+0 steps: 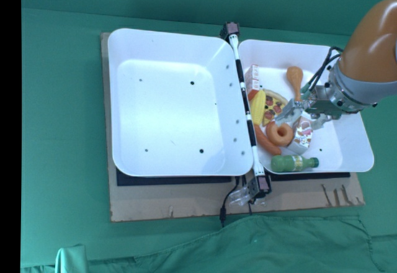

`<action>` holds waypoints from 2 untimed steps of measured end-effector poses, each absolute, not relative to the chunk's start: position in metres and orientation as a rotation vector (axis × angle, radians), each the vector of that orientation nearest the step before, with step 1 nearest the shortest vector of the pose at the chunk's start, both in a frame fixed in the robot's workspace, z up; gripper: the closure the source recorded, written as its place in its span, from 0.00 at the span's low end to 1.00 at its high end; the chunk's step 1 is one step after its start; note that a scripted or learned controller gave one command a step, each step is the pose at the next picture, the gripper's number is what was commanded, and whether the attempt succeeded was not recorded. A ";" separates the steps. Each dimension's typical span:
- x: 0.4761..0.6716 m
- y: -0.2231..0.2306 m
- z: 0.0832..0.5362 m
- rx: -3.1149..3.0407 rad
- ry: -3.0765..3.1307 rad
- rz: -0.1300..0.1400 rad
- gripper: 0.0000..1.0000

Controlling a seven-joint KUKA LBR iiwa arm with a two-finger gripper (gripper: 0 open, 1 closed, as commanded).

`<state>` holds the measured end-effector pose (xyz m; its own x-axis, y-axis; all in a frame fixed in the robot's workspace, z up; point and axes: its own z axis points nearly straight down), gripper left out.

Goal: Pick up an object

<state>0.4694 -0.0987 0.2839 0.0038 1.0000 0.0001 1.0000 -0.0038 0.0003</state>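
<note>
The right bin (347,141) holds several toy foods. An orange doughnut (280,133) lies near its middle, with a pizza slice (273,104) and a yellow piece (257,108) to its left. A drumstick (295,78) lies at the back and a green bottle (294,163) at the front. A red and white carton (251,76) stands by the left wall. My gripper (302,118) hangs open just right of and above the doughnut, over a white and red packet (304,135), with nothing between its fingers.
The left bin (124,48) lies beside the right one, parted from it by a black and white bar (245,104). An orange sausage-like piece (267,141) lies along the right bin's left wall. Cardboard (186,203) and green cloth surround the bins.
</note>
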 end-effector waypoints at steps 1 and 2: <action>0.469 -0.099 0.284 2.225 2.217 0.001 0.00; 0.466 -0.095 0.241 2.228 2.217 -0.002 0.00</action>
